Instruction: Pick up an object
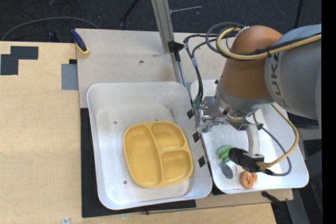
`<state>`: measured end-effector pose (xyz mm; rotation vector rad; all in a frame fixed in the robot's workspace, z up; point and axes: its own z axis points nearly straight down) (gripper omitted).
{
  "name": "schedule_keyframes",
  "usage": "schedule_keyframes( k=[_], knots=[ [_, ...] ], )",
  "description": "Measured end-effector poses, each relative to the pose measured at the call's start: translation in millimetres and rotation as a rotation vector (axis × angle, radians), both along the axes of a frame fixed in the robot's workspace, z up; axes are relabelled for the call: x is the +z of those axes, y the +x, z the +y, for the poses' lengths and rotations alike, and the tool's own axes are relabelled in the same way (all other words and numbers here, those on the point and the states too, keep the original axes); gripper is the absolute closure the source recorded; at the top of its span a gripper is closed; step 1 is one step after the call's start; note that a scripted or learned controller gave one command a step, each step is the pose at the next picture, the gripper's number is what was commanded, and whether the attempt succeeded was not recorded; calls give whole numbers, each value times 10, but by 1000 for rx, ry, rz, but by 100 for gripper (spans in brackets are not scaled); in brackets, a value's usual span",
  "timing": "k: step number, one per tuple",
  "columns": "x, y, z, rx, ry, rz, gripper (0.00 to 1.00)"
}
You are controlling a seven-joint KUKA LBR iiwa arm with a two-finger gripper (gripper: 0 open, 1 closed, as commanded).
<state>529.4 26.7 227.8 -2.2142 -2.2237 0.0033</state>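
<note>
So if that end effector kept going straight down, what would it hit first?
Most likely the bare floor of the right bin, near its left wall. The end effector points down there; the green object lies close beside that line, and depth is unclear, so it might touch that first.

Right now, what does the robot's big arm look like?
The rounded grey arm is thick, with smooth, curvy casing. A shiny orange band bulges like a ball above the pale grey wrist. Black and yellow cables loop beside the band, and one yellow cable runs across the grey casing.
</note>
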Motion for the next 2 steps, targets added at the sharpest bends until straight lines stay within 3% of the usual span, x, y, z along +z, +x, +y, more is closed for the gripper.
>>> schedule_keyframes(
  k=[1, 2],
  knots=[
    [85, -181, 448, 1, 1, 2, 100],
    [81, -177, 428, -3, -1, 2, 0]
  ],
)
